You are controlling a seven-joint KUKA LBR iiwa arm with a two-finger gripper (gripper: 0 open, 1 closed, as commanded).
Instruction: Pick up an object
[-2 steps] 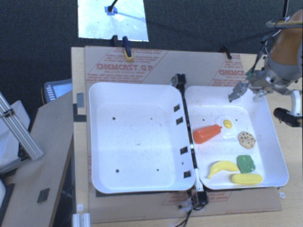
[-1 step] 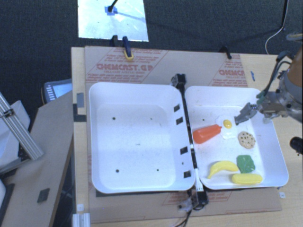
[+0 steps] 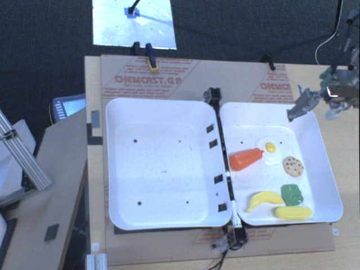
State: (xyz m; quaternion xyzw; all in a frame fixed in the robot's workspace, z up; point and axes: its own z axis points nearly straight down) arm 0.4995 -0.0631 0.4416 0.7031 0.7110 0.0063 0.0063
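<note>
My gripper (image 3: 311, 115) hangs at the right of the camera view, over the far right corner of the right bin (image 3: 332, 180). It is open with nothing between its fingers (image 3: 297, 110). Below it in that bin lie an orange carrot (image 3: 246, 159), a fried egg (image 3: 269, 148), a round cookie (image 3: 292, 166), a yellow banana (image 3: 264, 199), a green piece (image 3: 292, 193) and a yellow corn cob (image 3: 293, 212). All of these rest on the bin floor, apart from the gripper.
The left bin (image 3: 112, 151) sits beside the right one, with a black clip-lined seam (image 3: 220, 151) between them. Both rest on a cardboard sheet (image 3: 185, 75). Cables (image 3: 329, 38) hang near the arm at the upper right.
</note>
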